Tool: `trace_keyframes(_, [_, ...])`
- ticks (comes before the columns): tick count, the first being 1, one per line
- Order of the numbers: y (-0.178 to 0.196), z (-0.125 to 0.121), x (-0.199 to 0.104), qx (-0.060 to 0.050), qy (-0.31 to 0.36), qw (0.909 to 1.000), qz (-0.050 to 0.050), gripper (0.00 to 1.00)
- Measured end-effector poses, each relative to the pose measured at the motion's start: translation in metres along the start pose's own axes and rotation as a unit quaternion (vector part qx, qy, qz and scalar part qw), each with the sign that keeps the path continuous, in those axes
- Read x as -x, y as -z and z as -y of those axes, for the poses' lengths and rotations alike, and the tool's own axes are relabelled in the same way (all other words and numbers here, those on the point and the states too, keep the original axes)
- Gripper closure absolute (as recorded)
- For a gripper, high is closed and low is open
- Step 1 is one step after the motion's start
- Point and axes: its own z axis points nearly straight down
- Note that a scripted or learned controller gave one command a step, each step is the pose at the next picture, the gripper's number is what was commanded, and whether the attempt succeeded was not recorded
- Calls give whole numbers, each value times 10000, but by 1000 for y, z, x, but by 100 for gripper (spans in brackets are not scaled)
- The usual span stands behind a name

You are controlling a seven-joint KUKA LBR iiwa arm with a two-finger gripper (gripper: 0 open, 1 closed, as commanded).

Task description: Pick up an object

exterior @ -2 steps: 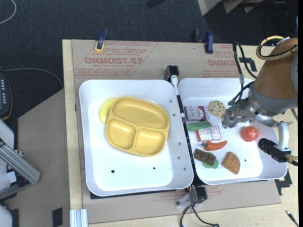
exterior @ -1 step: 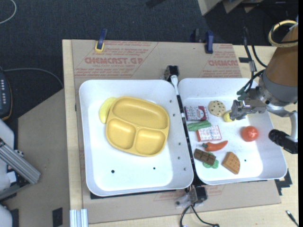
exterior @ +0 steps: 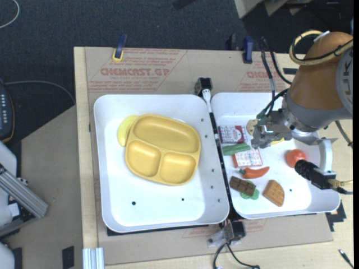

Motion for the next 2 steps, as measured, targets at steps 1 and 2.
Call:
trace_keyframes(1, [15,4,-48,24,13,10000,1,100])
trace_keyframes(2, [24,11,-95,27,12,10000,2,100])
